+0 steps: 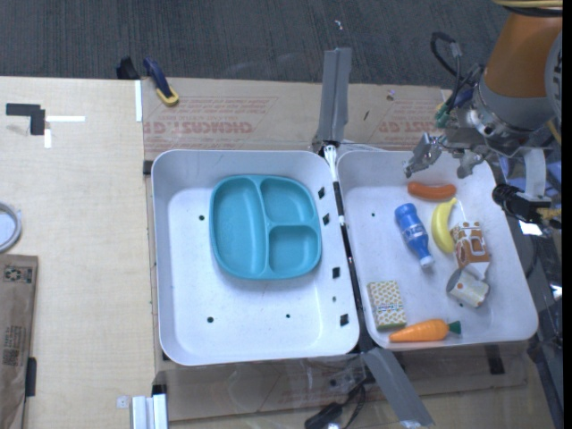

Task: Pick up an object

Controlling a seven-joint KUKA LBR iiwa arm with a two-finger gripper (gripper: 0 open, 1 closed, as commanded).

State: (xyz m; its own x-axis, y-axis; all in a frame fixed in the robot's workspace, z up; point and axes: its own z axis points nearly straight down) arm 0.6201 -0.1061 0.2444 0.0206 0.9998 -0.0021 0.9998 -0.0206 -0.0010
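So the hot dog (432,189) sits right under your tool (444,157), at the far end of the right bin (509,329), next to the banana (441,225). Tool's fingers look spread apart, nothing between them, hovering just above it. It's a small orange-red sausage lying flat crosswise.

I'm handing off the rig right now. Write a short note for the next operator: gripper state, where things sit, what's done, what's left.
Gripper: open, holding nothing, above the far edge of the right bin.
Right bin contents: sausage nearest the gripper, then blue bottle, banana, snack packet, cracker box, carrot.
Left bin: blue divided plate.
Done: nothing picked yet.
Left: descend, grasp one object, lift.
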